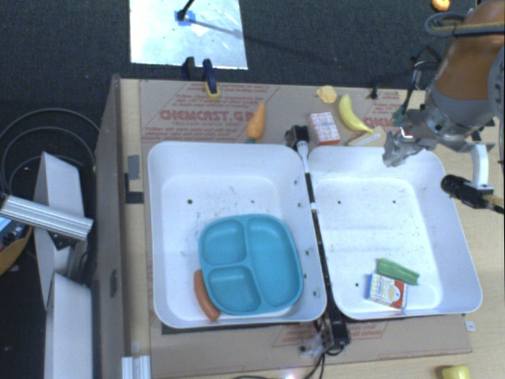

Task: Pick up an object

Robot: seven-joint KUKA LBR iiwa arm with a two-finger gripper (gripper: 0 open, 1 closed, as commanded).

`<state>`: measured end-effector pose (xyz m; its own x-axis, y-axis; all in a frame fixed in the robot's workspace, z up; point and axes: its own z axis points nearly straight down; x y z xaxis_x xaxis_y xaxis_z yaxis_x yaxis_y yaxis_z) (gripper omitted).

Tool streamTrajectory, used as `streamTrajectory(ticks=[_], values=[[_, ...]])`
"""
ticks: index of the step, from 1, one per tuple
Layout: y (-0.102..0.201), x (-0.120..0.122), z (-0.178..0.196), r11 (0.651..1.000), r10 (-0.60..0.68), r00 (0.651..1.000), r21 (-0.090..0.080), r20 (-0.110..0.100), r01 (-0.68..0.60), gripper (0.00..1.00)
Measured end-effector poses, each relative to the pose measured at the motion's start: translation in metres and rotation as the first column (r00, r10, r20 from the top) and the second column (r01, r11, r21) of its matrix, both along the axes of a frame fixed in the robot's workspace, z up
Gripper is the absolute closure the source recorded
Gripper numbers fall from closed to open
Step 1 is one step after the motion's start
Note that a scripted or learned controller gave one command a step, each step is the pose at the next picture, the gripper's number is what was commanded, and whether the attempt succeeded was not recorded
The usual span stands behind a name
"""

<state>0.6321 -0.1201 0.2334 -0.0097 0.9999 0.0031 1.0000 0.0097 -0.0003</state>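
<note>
The gripper (394, 155) hangs above the right bin (442, 235), jaw state unclear; next it must descend toward the small box (386, 292).

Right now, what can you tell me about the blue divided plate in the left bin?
The blue plate looks like light blue plastic, a rounded rectangle with three compartments, two smaller and one longer. It lies flat, face up, at the near side of the left bin, slightly turned. Nothing shows inside its compartments. An orange sausage-like piece lies along its near left corner, close or touching; I cannot tell which.
</note>
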Motion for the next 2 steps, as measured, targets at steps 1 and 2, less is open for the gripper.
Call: streamTrajectory(ticks=[1, 2], values=[[0.048, 0.016, -0.009, 1.000, -0.001, 1.000, -0.002, 0.003, 0.001, 1.00], [-0.033, 0.034, 0.016, 1.000, -0.014, 1.000, -0.008, 0.007, 0.014, 1.00]])
